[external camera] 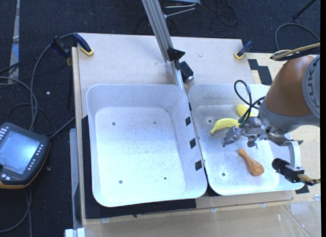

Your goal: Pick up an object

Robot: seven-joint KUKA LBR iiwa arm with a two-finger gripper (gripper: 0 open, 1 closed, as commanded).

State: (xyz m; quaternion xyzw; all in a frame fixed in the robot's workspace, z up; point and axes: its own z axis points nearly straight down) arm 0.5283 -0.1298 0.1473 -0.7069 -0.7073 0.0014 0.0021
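The bench (153,57) is flat, pale wood. Two white bins sit on it side by side. They are shallow, with round corners and smooth plastic walls.

Near the front of the right bin (214,182) lies an orange thing (250,162). It is small and smooth, thin at one end and fat and round at the other, like a little club. It lies flat on the bin floor.

Just behind it hangs the gripper (230,138). It is grey metal. Its fingers are low over the bin floor, and I cannot tell how they stand. The orange thing is near it but apart from it.

A bit farther back lies a banana (224,124). It is yellow, curved and smooth. It is just beside the gripper.

The left bin (97,98) has a white floor with tiny dark specks.

The arm (293,96) is big, round and orange-brown.
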